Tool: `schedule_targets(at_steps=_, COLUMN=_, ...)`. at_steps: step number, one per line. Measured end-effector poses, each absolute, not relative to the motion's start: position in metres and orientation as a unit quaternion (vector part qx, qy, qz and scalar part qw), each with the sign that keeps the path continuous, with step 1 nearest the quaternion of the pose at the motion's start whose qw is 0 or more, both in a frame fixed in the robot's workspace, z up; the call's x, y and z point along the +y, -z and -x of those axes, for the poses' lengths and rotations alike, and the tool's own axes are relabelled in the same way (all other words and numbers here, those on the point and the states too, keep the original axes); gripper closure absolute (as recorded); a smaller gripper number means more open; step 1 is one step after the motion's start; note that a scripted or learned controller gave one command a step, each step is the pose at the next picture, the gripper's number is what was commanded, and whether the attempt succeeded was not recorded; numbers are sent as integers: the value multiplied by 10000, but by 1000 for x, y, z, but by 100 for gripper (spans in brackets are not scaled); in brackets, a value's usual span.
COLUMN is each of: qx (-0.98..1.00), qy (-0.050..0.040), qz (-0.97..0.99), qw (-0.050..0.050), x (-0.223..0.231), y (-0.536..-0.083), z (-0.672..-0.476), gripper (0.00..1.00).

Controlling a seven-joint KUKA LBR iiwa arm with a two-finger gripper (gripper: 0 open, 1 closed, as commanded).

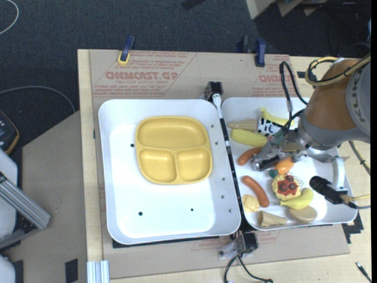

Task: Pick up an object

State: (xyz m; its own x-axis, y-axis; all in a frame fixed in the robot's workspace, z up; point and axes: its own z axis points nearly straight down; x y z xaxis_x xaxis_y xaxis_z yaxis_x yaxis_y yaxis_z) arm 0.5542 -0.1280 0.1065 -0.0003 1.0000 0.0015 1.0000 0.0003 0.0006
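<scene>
My gripper (268,160) is low in the right bin (347,216), among toy foods. Just to its left lies a small red sausage (248,155), and an orange round piece (284,165) sits at its right. A corn cob (248,137) lies just behind it. In front of it are a longer red sausage (256,191) and a yellow tart with red topping (287,187). The grey arm (336,114) covers the bin's far right part. Nothing can be seen held in the gripper.
The left bin (118,175) holds a yellow divided plate (174,148). The right bin also holds a banana (301,201), a bread wedge (272,219), a cheese piece (251,203), a tan roll (304,214) and a black-and-white piece (270,126). Clamps (124,56) stand at the back edge.
</scene>
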Motion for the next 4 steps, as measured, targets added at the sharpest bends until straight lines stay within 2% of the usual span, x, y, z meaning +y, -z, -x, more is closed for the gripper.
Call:
schedule_targets(at_steps=1, qx=-7074, qy=53, qz=7067, qw=-66, x=-130, y=-97, z=-562, gripper=0)
schedule_targets(at_steps=2, qx=-7064, qy=102, qz=7075, qw=-161, x=-132, y=-112, z=-566, gripper=100)
schedule_targets(at_steps=3, qx=-7074, qy=11, qz=7068, qw=-22, x=-125, y=-170, z=-561, gripper=100)
schedule_targets(at_steps=4, qx=-7075, qy=18, qz=7067, qw=-34, x=-126, y=-223, z=-562, gripper=100)
